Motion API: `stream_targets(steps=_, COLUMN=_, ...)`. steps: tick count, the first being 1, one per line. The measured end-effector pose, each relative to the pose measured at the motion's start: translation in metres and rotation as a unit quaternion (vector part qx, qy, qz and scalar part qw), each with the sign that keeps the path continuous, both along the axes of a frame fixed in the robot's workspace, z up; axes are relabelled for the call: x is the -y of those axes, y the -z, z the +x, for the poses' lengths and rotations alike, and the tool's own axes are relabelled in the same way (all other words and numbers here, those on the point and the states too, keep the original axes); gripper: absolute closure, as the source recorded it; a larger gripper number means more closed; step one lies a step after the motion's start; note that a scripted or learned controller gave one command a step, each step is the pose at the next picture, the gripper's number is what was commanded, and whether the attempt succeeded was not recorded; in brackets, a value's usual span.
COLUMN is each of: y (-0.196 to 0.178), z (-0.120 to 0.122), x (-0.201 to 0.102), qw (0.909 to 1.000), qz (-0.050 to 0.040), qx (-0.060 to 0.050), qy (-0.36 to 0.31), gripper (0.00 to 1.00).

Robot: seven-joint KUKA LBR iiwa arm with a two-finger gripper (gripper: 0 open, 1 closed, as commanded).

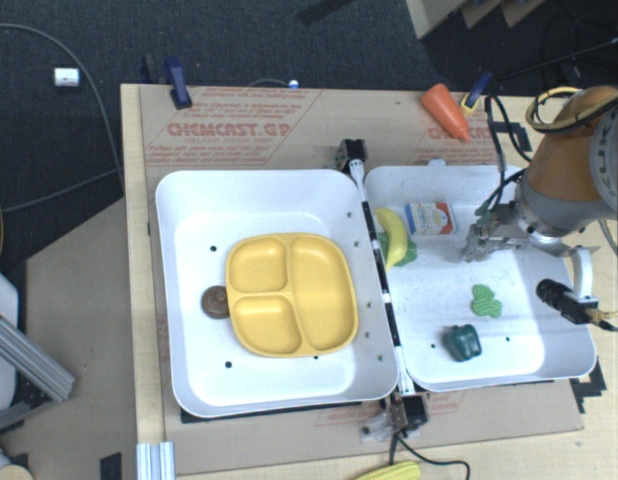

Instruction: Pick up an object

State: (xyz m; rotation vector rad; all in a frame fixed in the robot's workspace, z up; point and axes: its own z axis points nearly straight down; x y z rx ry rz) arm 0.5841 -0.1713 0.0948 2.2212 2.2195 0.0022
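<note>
**Operator:** Item one, the arm. What's its pose?

**Clerk:** You have the arm point(574, 163) coming in at three o'clock, orange band uppermost, wrist bent down over the right bin point(559, 353). The gripper point(481, 243) hangs low above the bin floor near its upper middle. You cannot tell from this angle how wide it stands; nothing shows between its tips.

**Operator:** Item two, contents of that bin?

**Clerk:** Banana point(393, 236) at nine o'clock against the dividing wall. Small carton point(429, 217) at eleven, just beside the gripper. Light green piece point(486, 302) near centre. Dark green pepper point(463, 343) at six.

**Operator:** Item three, the left bin point(179, 268)?

**Clerk:** Yellow divided plate point(289, 295) at centre; brown disc point(216, 302) touching its nine o'clock edge.
</note>
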Motion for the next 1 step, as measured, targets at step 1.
stream_targets(steps=1, y=0.0001, z=-0.0001, x=0.0000, qw=1.0000, qz=0.0001, qx=0.000, qy=0.000, gripper=0.00)
